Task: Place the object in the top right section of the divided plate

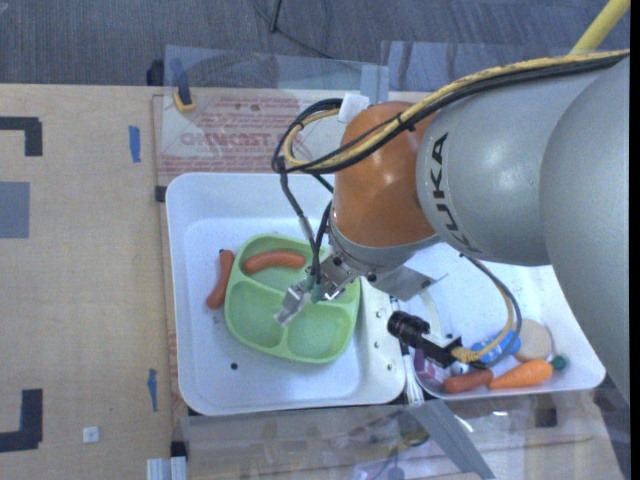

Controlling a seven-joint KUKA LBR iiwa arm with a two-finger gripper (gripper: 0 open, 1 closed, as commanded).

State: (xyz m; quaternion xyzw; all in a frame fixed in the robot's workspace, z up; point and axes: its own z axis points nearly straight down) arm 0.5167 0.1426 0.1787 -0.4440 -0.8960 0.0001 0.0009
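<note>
Orange-red sausage-shaped toy (273, 261) seen lying in upper compartment of light green divided plastic plate (250, 333), inside left shallow white bin (190, 228). Second orange sausage (220, 279) laid beside plate's left rim. Two-finger gripper (303, 300) poised over plate centre, fingers parted, nothing held. Grey arm with orange band (385, 183) reached in from right, wrist pitched downward.

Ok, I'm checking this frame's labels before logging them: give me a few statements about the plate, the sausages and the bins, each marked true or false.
1. A sausage lies inside the green divided plate. True.
2. A second sausage lies in the left bin, beside the plate. True.
3. The plate sits in the right bin. False: it sits in the left bin.
4. The carrot lies on the plate. False: it lies in the right bin.
5. The gripper is over the plate. True.
</note>
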